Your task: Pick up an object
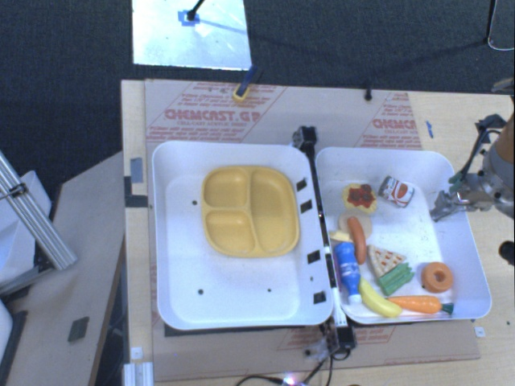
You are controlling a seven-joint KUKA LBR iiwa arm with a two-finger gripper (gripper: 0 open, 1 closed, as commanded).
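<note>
The right bin [451,240] holds several toy foods: a small can [396,190], a pizza-like round [360,197], a hot dog [356,239], a blue bottle [348,269], a banana [376,299], a sandwich wedge [387,260], a green piece [395,279], a donut [438,277] and a carrot [418,303]. My gripper [444,209] hangs at the bin's right rim, just right of the can, with nothing seen between its fingers.
The left bin [181,296] carries a yellow divided plate [249,211]. A black divider with clips [315,232] runs between the bins. Cardboard [338,115] lies under both. A shiny square panel [191,22] sits at the back.
</note>
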